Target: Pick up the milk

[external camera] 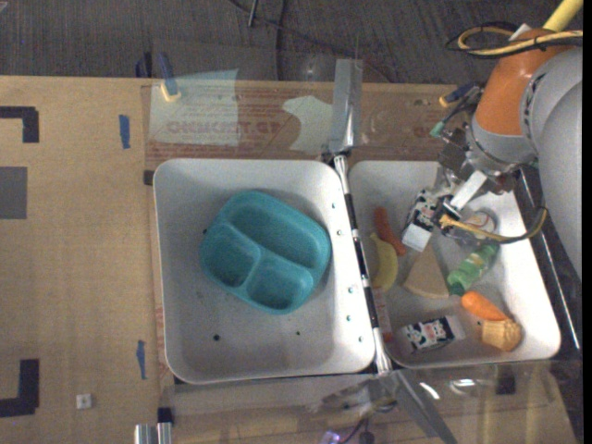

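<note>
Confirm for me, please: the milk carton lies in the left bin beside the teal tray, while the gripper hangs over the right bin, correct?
Not quite. The camera view shows the milk carton lying in the right bin, near its front edge. The teal tray sits alone in the left bin. The gripper does hang over the right bin.

Two white bins (185, 276) are seen on a tan table (74, 248) marked with blue tape (124, 130) and black corners (23, 123). A teal divided tray (265, 250) is seen, and a milk carton (432, 333) patterned black and white. A green bottle (470, 269), an orange carrot (481, 305) and a yellow banana (385, 265) are shown. The arm (546, 109) is grey, banded orange.
</note>
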Tool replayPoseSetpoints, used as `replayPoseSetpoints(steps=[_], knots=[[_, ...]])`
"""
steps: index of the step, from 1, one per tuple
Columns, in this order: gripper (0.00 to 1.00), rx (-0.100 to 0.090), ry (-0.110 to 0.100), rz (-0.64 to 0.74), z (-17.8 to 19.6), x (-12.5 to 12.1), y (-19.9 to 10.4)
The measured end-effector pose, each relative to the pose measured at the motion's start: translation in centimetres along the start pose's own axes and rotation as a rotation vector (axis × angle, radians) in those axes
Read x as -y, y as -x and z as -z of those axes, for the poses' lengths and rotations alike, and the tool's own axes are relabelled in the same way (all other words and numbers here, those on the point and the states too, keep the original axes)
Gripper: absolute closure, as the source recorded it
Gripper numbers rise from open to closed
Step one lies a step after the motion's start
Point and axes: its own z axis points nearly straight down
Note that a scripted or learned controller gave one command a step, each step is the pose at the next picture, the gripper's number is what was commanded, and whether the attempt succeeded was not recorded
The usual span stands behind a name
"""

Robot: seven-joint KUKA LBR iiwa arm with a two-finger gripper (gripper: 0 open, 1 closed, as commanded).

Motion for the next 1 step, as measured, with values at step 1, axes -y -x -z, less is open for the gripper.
replayPoseSetpoints(steps=[1], knots=[[0.0,0.0,-0.001,0.0,-0.04,0.03,0.0]])
